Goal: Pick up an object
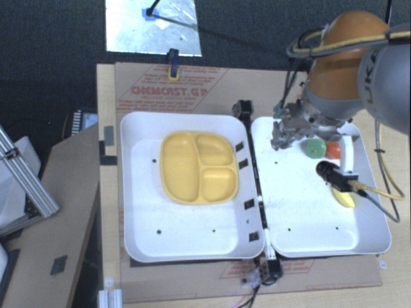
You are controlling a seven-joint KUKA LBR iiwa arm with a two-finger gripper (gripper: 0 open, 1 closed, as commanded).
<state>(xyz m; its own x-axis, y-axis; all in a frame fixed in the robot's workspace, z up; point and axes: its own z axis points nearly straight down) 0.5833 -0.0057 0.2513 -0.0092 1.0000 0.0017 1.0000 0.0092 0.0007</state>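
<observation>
light: bright, even | glare: foil sheet (153, 17) | shadows: soft | focus: slightly soft, grainy

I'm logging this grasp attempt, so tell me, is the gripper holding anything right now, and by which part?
Nothing shows between the jaws. The gripper hangs over the right bin, left of the green ball; whether it is open cannot be told.

one fixed camera looks down at a slant on both white bins (148, 249), arm (359, 50) entering from the right.
</observation>
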